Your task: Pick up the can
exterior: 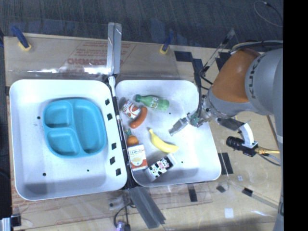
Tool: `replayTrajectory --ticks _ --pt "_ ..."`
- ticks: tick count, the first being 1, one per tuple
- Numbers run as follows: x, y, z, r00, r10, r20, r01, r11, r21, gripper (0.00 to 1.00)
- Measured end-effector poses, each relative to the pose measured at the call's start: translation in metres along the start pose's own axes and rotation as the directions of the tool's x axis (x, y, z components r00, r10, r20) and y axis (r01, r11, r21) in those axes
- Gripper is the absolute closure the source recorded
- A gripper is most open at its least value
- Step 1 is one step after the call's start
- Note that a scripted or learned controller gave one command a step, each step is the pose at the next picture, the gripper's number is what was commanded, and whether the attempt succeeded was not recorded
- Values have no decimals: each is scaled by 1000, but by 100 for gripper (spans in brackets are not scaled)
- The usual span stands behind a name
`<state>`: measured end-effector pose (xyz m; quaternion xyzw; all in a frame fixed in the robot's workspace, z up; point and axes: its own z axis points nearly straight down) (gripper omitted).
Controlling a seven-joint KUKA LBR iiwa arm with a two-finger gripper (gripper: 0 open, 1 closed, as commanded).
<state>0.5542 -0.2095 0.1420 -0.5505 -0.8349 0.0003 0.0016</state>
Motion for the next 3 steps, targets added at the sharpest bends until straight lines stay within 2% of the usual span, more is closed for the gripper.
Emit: replayTrajectory --ticks 1,2,3 --pt "0 1 -10 1000 -4 0 4 1000 0 100" --pt "121 59 -89 1000 14 2 -14 1000 -1 100" --pt "240 43 -118 937 -350 2 350 937 0 100"
